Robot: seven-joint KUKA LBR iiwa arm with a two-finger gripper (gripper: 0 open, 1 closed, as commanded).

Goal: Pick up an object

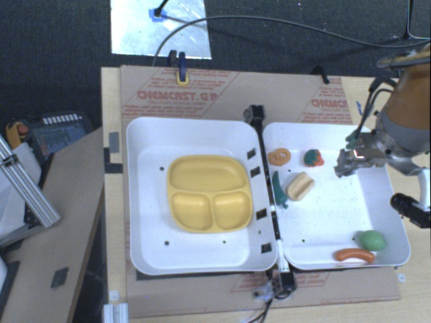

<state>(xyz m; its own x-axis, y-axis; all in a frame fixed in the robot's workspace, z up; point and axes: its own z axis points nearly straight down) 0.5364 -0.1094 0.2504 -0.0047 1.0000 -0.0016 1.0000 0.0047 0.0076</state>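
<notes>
approach step, nothing grasped yet: gripper (348, 161) hovers at 3 o'clock of the right bin (337, 229), grip state cannot tell, nearest the strawberry-like toy (312, 157) at its 9 o'clock; next move calls for descending onto it.

- the arm (407, 106) is cut off by the right edge, just past the right bin (337, 210).
- the end effector (350, 161), above the right bin's far right part, is too small and dark to tell how its fingers stand.
- the dark teal thing (279, 192) at the right bin's left wall is too small to identify.
</notes>
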